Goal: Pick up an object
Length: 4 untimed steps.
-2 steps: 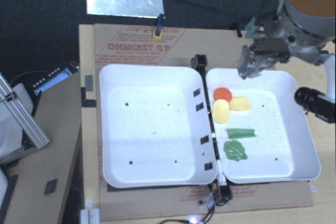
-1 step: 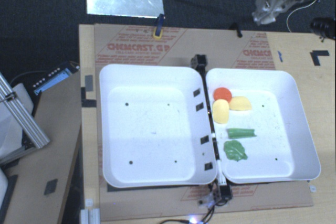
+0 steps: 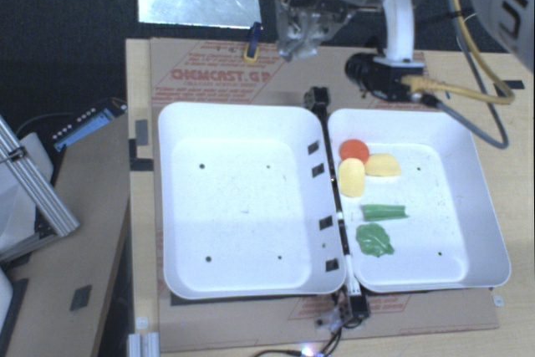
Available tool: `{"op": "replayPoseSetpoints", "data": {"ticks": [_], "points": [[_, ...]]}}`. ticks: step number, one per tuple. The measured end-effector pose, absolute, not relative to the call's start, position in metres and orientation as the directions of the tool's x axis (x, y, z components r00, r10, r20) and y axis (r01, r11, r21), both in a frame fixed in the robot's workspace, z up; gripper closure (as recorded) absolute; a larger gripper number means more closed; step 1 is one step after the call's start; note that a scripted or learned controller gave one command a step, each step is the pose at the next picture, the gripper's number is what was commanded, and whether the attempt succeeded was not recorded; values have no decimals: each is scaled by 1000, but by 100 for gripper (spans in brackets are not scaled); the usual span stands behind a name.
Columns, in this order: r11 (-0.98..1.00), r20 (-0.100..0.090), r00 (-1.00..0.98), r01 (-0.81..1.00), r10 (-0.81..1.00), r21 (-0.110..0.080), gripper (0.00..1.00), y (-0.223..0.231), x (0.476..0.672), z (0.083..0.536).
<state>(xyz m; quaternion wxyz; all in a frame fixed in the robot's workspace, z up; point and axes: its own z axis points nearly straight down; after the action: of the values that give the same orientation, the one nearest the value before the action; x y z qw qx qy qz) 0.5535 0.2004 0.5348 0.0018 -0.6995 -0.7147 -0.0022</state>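
Bench [image 3: 142, 180] carries two white bins side by side. Left bin [image 3: 238, 201] holds no objects; right bin [image 3: 464, 205] has all five, bunched against its inner wall. Gripper [image 3: 299, 42] hangs high beyond the bins' far edge, well apart from every object; whether it is apart or together cannot be told. Likely pre-approach. Candidates: yellow pieces [image 3: 351, 177] and [image 3: 383, 165] touching, orange ball [image 3: 354, 150], green leafy piece [image 3: 374, 240], green pod [image 3: 384, 212].
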Motion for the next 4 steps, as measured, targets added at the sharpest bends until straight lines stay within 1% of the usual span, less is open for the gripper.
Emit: {"op": "replayPoseSetpoints", "data": {"ticks": [1, 2, 3, 4], "points": [[5, 2, -5, 1000, 1000, 0, 100, 174, 484, 536], [-10, -3, 10, 1000, 1000, -4, 100, 73, 494, 464], [-1, 0, 1, 1000, 1000, 7, 100, 60, 560, 496], [6, 3, -6, 1000, 1000, 7, 100, 67, 484, 539]]}}
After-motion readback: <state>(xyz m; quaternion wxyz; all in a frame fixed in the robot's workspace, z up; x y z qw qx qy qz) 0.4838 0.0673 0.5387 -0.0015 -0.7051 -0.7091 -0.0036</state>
